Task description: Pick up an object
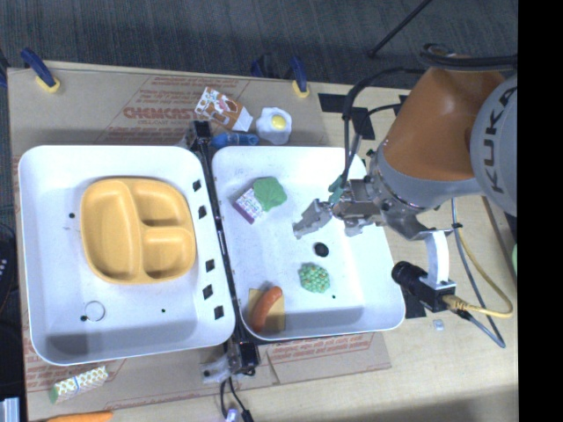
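White plastic forms the two shallow bins set side by side on a cardboard sheet (158, 112) printed in red. In the left bin (44, 262) a yellow divided tray (138, 229) is seen, lying toward 12 o'clock of that bin's middle, with a small clear ring (94, 311) near the bin's 7 o'clock corner.

In the right bin (374, 310) several small things are spread. A green lump with a purple-checked white piece (259, 198) is placed toward 11 o'clock. A green bumpy ball (314, 278) is found toward 5 o'clock of the bin's middle, and a small black disc (321, 251) lies just at 12 o'clock of that ball, apart from it. A hot-dog toy (266, 307), orange-red on a tan bun, is tucked into the 7 o'clock corner.

The grey arm with its orange band (431, 121) is brought in from 3 o'clock. The gripper (310, 221) is held over the right bin's middle, just at 11 o'clock of the black disc. Whether it is spread or pressed together cannot be told, and nothing is seen held in it.

Beyond the bins, at 12 o'clock, a small printed carton (216, 106), a blue item (233, 138) and a white and yellow egg toy (274, 124) are laid on the cardboard. Blue clamps (40, 69) are fixed at the cardboard's far edge.
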Motion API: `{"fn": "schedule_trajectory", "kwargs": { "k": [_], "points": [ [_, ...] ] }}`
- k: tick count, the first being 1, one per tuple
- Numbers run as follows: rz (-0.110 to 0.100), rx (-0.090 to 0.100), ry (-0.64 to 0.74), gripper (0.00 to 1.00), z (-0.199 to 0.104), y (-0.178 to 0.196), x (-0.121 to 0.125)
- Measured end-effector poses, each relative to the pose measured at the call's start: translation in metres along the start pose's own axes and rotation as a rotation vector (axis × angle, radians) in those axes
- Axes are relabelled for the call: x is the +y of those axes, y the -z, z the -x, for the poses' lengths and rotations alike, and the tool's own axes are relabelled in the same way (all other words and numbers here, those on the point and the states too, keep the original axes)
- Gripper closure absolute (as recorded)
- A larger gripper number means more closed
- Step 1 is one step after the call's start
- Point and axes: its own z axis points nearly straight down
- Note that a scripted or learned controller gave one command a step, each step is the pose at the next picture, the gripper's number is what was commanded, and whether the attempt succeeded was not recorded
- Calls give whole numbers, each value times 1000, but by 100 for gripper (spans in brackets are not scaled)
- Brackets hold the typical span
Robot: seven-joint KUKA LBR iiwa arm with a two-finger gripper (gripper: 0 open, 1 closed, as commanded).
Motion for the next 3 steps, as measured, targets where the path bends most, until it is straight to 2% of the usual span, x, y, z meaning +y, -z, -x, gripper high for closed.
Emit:
{"fn": "schedule_trajectory", "kwargs": {
  "k": [1, 2, 3],
  "points": [
    [0, 0, 390, 0, 55, -105, 24],
    [1, 0, 431, 0, 38, -195, 47],
    [1, 0, 836, 0, 61, -195, -13]
  ]
}}
